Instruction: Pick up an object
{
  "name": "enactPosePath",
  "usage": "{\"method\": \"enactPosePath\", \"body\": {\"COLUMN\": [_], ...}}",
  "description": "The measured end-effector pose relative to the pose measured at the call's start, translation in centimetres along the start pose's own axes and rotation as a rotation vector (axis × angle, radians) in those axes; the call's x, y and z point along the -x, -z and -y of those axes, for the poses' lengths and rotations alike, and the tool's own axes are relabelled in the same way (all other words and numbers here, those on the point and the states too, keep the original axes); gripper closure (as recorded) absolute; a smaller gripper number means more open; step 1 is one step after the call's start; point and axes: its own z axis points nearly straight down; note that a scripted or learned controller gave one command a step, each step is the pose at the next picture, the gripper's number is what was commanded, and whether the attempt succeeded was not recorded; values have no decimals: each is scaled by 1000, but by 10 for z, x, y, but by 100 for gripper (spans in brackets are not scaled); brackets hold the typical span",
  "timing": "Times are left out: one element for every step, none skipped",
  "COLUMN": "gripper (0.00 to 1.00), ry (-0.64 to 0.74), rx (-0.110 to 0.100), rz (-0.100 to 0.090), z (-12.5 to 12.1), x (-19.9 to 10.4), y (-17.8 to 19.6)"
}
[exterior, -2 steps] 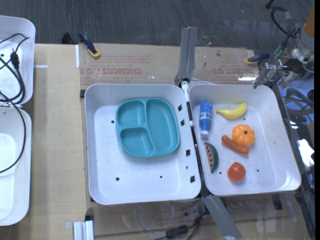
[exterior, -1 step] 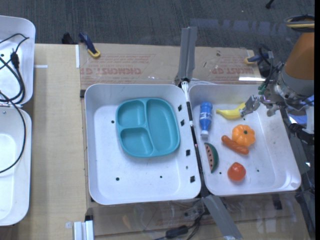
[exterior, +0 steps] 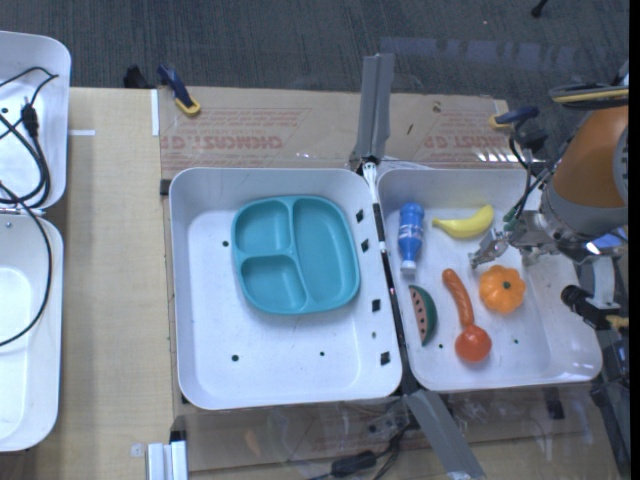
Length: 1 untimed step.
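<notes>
While poised low in the right white bin [exterior: 570, 363]: two-finger gripper [exterior: 493, 251] between curved yellow plastic banana [exterior: 466, 223] and small orange plastic pumpkin [exterior: 502, 290].
Fingers apparently spread, gripping nothing; probably lined up on pumpkin just below. Teal divided plate [exterior: 297, 253] alone in left bin [exterior: 200, 368].

A teal divided plate [exterior: 296, 254] lies in a white bin [exterior: 200, 368]; beside it are a yellow banana [exterior: 464, 223], orange pumpkin [exterior: 502, 290], blue bottle [exterior: 410, 232] and red-and-green watermelon slice [exterior: 424, 314].

My gripper [exterior: 492, 251] hovers in the right bin [exterior: 570, 363], pumpkin [exterior: 502, 290] at its 5 o'clock, banana [exterior: 465, 223] at 10.
</notes>
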Motion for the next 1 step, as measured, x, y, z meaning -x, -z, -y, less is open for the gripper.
{"method": "enactPosePath", "body": {"gripper": [0], "ry": [0], "rx": [0], "rz": [0], "z": [44], "x": [-7], "y": [0]}}
